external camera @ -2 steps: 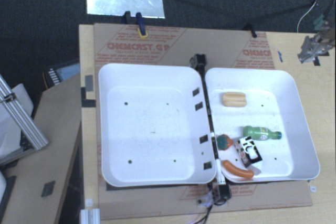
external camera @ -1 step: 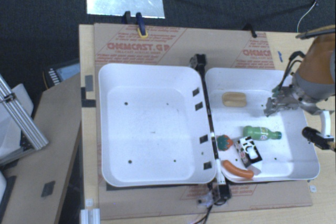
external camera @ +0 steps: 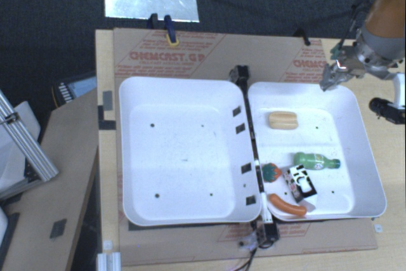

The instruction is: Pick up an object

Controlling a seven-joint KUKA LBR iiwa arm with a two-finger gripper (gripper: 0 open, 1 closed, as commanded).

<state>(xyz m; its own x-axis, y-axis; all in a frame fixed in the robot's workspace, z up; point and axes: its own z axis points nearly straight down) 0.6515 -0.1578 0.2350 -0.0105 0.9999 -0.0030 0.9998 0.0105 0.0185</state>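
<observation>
I find the gripper (external camera: 330, 80) hanging over the far right corner of the right bin (external camera: 363, 136), at the end of the arm (external camera: 384, 28) that reaches in from the right; it carries nothing, and whether it stands released or clenched I cannot tell at this size. The candidate objects all lie in the right bin: a tan bread roll (external camera: 283, 120) alone in the far half, a green bottle (external camera: 316, 162) lying on its side nearer me, and close to the divider a tight group made of a black and white block (external camera: 301, 181), a small green and orange toy (external camera: 271, 171) and an orange sausage (external camera: 287, 205) at the near edge. The left bin (external camera: 127, 155) needs no further note. No grasp has begun, in my judgement, and the gripper is well apart from every object. Risks noted: the gripper sits right beside the bin's rim, so a straight descent from here could strike the wall or close on bare floor. The bottle is rounded and lying flat, so it may roll or squirt out if pinched off centre. The block, toy and sausage lie so near each other and the divider that a descent there could land on two items at once, shove one aside, or jam against the wall. The roll looks the safest target, being isolated, though a soft body may slip from a shallow pinch.
</observation>
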